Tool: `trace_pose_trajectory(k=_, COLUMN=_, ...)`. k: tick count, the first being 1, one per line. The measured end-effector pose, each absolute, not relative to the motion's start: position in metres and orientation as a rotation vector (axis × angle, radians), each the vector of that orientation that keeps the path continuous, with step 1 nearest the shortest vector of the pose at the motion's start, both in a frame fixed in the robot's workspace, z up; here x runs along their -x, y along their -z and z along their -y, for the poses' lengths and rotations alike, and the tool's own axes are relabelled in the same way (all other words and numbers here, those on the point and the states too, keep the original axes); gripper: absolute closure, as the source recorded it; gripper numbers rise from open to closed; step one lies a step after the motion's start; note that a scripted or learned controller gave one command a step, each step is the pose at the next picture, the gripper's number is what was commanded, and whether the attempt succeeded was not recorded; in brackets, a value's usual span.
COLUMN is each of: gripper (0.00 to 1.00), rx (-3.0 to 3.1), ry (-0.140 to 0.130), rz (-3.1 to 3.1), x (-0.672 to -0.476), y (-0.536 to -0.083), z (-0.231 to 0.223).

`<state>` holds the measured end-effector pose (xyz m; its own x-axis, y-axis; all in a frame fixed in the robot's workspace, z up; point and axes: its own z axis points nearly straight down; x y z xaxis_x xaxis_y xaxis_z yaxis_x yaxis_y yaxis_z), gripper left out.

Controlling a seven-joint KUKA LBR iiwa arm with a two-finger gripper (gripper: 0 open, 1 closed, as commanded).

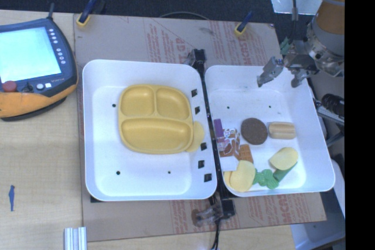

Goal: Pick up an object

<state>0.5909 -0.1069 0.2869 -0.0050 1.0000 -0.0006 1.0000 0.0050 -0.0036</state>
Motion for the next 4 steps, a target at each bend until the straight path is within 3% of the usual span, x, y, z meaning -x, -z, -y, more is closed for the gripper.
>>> trace_pose_trajectory(k=1, gripper=0.0, rx=2.204, ry=-0.013, rz=2.223, x=-0.553, y=-0.188, z=0.061)
trace_pose_trajectory(k=2, gripper=0.0, rx=2.217, ry=-0.008, rz=2.22, x=-0.551, y=-0.093, z=0.129)
trace_pose_trajectory(k=3, gripper=1.0, rx=2.215, ry=-0.002, rz=2.23, x=-0.554, y=-0.11, z=0.128)
trace_pose_trajectory(k=4, gripper=0.0, rx=2.216, ry=-0.002, rz=2.23, x=-0.554, y=-0.109, z=0.127)
